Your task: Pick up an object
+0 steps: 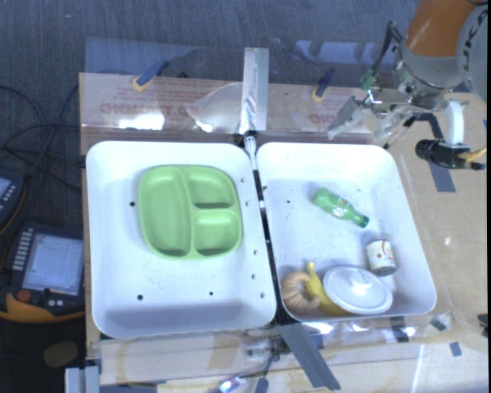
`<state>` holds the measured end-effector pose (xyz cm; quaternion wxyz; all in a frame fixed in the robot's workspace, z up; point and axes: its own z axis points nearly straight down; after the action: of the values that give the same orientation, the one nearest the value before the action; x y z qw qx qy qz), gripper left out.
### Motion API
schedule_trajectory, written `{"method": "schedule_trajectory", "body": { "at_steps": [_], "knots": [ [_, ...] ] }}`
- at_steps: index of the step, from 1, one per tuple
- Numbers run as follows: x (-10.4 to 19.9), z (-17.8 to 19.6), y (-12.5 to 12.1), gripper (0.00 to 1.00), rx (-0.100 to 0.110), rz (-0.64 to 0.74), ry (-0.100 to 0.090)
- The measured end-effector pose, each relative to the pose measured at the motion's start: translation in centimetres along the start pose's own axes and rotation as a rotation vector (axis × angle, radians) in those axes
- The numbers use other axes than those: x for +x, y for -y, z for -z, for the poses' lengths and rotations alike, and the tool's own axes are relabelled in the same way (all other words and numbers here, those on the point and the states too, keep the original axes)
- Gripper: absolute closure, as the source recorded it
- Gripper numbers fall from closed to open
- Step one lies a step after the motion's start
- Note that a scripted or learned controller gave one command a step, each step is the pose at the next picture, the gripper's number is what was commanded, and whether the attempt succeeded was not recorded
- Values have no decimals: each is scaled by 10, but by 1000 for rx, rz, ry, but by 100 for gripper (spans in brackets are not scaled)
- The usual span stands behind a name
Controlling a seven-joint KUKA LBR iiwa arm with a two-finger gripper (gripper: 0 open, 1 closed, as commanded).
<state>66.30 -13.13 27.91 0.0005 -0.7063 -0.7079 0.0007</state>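
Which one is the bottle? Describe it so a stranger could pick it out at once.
Start at the right bin, the one without the green divided plate. The green bottle lies on its side alone near the bin's middle, apart from the pile along the near edge. It is the only green, slender thing there; the small can and white bowl are neither.

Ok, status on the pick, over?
Hand above right bin's far rim, nothing held. Green bottle lying loose mid-bin. Nothing blocking it.
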Motion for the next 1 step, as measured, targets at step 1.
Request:
{"method": "schedule_trajectory", "body": {
  "at_steps": [1],
  "knots": [
    [-54,-110,-2,0,3,-22,4]
  ]
}}
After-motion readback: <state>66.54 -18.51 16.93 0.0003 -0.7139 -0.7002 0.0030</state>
